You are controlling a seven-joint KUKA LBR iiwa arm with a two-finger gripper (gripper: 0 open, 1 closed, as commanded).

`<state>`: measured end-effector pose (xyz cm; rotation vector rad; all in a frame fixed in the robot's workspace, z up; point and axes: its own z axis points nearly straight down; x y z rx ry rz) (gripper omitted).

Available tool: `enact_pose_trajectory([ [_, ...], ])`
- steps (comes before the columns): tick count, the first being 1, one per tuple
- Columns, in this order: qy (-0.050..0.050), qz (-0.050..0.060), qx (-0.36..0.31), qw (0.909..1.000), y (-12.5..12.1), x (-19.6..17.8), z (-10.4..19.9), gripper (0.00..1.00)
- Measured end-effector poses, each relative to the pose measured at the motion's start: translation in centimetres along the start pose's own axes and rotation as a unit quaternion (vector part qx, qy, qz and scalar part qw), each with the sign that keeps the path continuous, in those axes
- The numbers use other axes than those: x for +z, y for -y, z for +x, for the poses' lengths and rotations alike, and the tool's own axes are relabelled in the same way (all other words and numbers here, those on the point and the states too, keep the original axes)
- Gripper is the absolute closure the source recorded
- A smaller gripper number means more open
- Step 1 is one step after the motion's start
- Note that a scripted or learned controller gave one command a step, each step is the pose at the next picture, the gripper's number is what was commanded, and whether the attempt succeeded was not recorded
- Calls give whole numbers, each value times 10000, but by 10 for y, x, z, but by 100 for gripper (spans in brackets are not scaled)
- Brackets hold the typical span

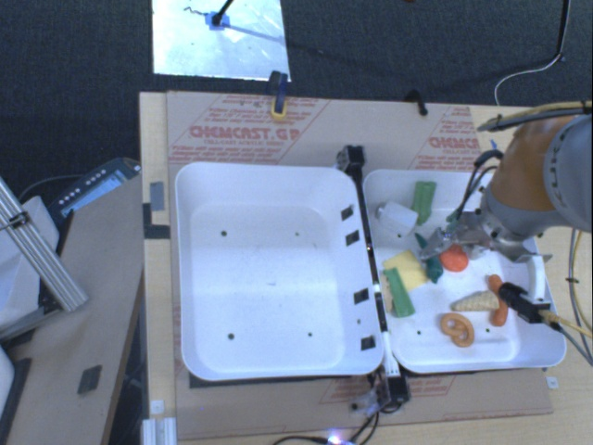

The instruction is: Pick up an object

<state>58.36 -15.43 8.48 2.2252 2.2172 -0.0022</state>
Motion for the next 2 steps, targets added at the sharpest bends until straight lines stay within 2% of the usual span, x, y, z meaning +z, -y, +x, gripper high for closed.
enact_pose_trajectory([
  [1, 3, -43, -30, 10000, -4, -13, 3, 100],
  [2, -2, -33, -54, 10000, -60, 0, 16, 100],
])
